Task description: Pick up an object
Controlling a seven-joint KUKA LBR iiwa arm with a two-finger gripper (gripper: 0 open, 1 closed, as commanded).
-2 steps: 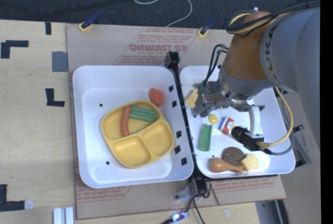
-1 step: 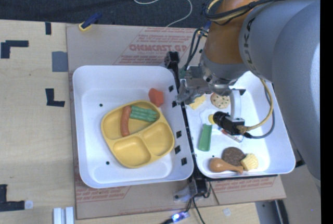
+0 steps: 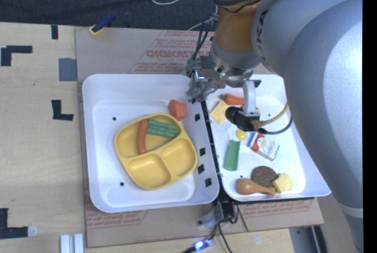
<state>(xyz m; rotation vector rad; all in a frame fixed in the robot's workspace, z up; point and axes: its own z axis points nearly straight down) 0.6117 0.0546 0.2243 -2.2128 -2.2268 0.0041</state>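
White plastic fills the middle of the frame: my two shallow bins sit side by side on brown cardboard. In the left bin (image 3: 100, 128), lower centre, lies a yellow plastic tray with three compartments (image 3: 156, 152). Its upper compartment holds a reddish toy sausage (image 3: 142, 136) beside a bunch of green toy beans (image 3: 162, 129). Just above the tray's upper right corner sits a small orange-red toy chunk (image 3: 177, 109), loose on the bin floor.

My claw (image 3: 203, 86) hangs over the divide between the bins, just right of that chunk. From this angle I cannot tell how wide it stands, and nothing shows between its tips.

In the right bin (image 3: 315, 184) I see a pale yellow cheese wedge (image 3: 219, 112) near the upper left, an orange carrot piece (image 3: 234, 99) above it, a green block (image 3: 232, 154) below, a white-and-red carton (image 3: 264, 146) further right, then a brown chicken drumstick (image 3: 253, 187), a dark brown patty (image 3: 264, 175) and a yellow corn piece (image 3: 283, 183) along the bottom edge.
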